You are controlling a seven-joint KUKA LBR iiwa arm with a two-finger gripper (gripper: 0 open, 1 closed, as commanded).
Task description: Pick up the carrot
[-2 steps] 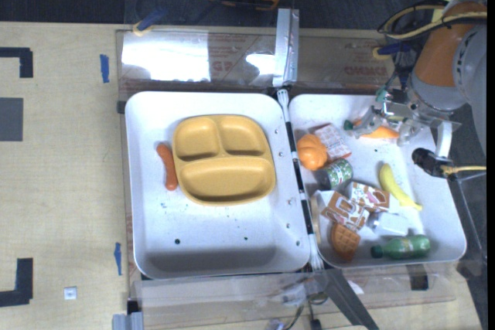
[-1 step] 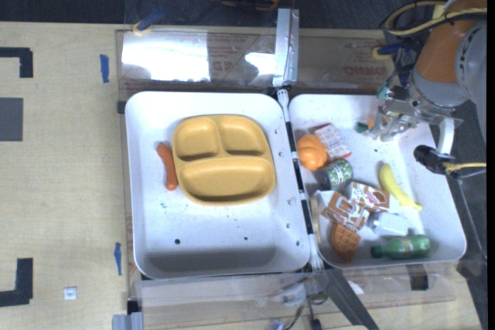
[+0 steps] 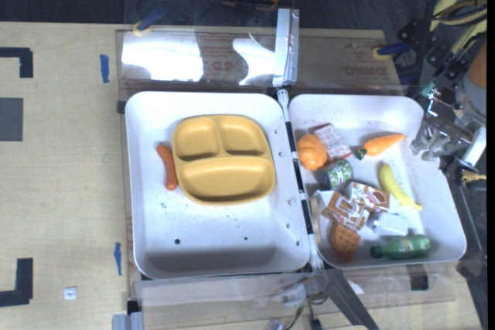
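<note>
The carrot [image 3: 383, 144] is orange with a small green top and lies flat in the upper middle of the right bin [image 3: 441, 201], its tip pointing toward the right wall. My gripper [image 3: 435, 141] hangs over that bin's right rim, a short way right of the carrot's tip and apart from it. Nothing is visibly held by it.
Around the carrot lie an orange fruit [image 3: 312, 153], a green can [image 3: 338, 173], a banana [image 3: 397, 187], snack packets [image 3: 356, 205], a waffle [image 3: 345, 239] and a green bottle [image 3: 401, 246]. The left bin [image 3: 147, 189] holds a yellow divided plate [image 3: 223, 158] and a sausage [image 3: 168, 166].
</note>
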